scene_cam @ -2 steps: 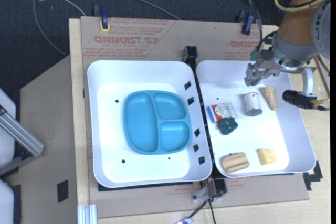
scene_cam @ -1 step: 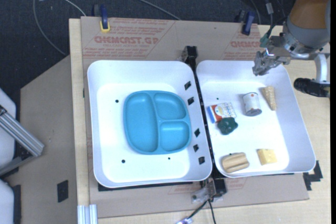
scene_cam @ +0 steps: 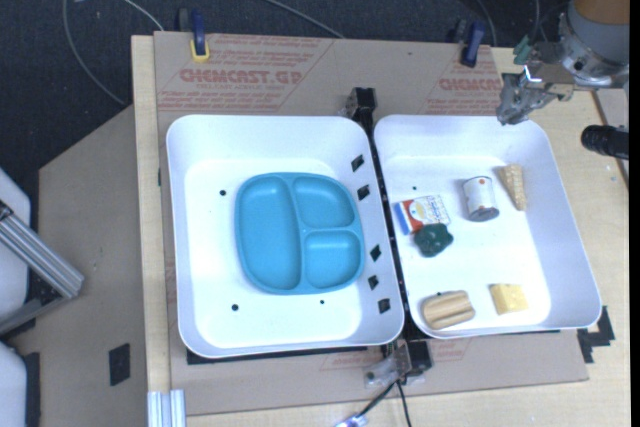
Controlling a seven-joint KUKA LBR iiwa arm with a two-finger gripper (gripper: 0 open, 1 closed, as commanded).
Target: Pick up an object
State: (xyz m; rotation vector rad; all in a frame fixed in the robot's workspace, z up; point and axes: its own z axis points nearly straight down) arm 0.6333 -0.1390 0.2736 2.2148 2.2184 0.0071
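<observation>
Plainly, the pick has not begun: the gripper point(scene_cam: 513, 108) hangs over the right bin's point(scene_cam: 570, 245) far rim, holding nothing; whether it is released or clenched I cannot tell.
The can point(scene_cam: 481, 198) lies nearest, beside the wedge point(scene_cam: 514, 185); next it must descend onto one.

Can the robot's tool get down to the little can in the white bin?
Probably yes. The tool hangs above the right bin's far corner, and the small can lies in the open, apart from the wedge beside it.
</observation>
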